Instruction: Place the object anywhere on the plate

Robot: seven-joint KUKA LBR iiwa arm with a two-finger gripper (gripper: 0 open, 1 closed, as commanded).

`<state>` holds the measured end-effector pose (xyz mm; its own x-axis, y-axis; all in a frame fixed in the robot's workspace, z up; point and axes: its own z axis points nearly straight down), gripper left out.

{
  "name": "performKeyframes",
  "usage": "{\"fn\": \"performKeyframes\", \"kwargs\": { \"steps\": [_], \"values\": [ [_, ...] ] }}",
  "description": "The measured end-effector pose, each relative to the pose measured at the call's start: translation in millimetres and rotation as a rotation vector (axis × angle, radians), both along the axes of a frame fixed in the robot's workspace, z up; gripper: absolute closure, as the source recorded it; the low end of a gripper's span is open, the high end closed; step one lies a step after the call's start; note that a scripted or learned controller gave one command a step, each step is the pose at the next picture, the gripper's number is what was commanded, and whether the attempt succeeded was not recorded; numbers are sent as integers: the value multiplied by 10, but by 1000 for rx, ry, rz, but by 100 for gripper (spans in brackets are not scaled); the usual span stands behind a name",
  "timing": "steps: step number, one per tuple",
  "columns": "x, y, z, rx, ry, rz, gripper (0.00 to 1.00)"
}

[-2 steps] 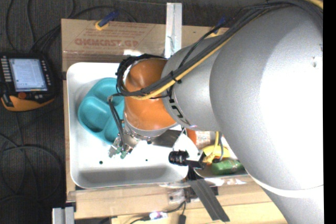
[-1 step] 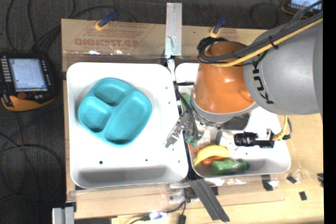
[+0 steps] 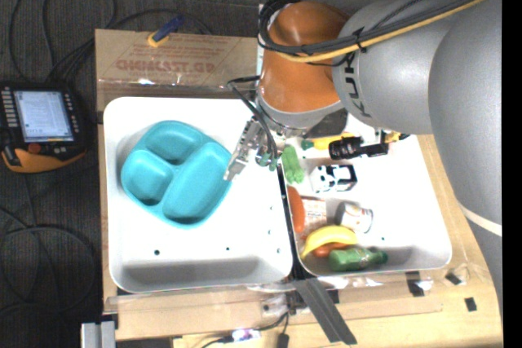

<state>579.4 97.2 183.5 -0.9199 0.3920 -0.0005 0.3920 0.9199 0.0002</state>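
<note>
A light blue plate (image 3: pixel 175 171) with three compartments lies in the left bin (image 3: pixel 196 257), toward its upper left. My gripper (image 3: pixel 238 164) hangs over the plate's right rim, slanting down and to the left from the orange wrist. I see nothing held at its tip. A small green object (image 3: pixel 292 165) sits just right of the gripper, on the divider between the two bins.
The right bin (image 3: pixel 408 208) holds a yellow banana (image 3: pixel 329 237), a green item (image 3: pixel 359 258), a red-orange piece (image 3: pixel 298 212), a white cup-like thing (image 3: pixel 356 216) and a black-and-white item (image 3: pixel 334 175). A cardboard sheet (image 3: pixel 175 57) lies behind the left bin.
</note>
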Motion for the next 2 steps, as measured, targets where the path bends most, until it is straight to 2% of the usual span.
{"fn": "performKeyframes", "kwargs": {
  "steps": [1, 2],
  "values": [
    [155, 361, 165, 1, -1, 251, 100],
    [-895, -150, -5, 1, 4, 212, 100]
  ]
}}
